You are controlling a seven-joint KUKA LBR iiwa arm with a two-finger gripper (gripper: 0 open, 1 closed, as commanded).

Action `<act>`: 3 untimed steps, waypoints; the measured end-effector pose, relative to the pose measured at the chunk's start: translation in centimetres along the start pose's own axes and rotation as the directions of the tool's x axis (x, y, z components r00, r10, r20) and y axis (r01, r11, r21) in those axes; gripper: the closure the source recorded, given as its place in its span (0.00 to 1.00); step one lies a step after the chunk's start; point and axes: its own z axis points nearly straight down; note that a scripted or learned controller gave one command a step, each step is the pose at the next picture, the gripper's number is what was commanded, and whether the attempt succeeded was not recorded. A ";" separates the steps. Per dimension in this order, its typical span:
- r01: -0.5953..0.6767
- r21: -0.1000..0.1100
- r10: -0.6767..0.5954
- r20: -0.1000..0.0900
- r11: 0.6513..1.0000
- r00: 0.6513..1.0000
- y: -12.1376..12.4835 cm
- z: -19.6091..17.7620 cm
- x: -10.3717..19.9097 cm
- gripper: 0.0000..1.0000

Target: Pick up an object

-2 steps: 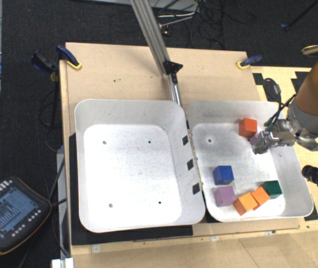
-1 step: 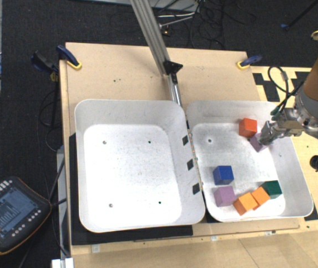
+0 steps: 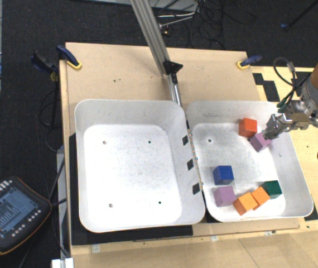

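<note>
You're at the grasp itself: your pincer (image 3: pixel 271 129) is down in the right bin (image 3: pixel 293 166) at about two o'clock, right on the purple block (image 3: pixel 259 143) just beside the orange cube (image 3: pixel 247 127). Whether it's open or clamped I can't tell from here. Next, I'd judge, you need a firm close and a straight lift.

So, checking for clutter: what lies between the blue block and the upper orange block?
In the camera view, bare bin floor separates the blue block from the upper orange block.
</note>
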 end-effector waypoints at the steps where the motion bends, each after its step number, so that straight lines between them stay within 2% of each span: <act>1: 0.006 0.003 -0.006 -0.004 1.000 1.000 0.7 -0.2 6.2 1.00; 3: 0.004 0.006 -0.004 -0.003 1.000 1.000 1.0 1.8 15.9 1.00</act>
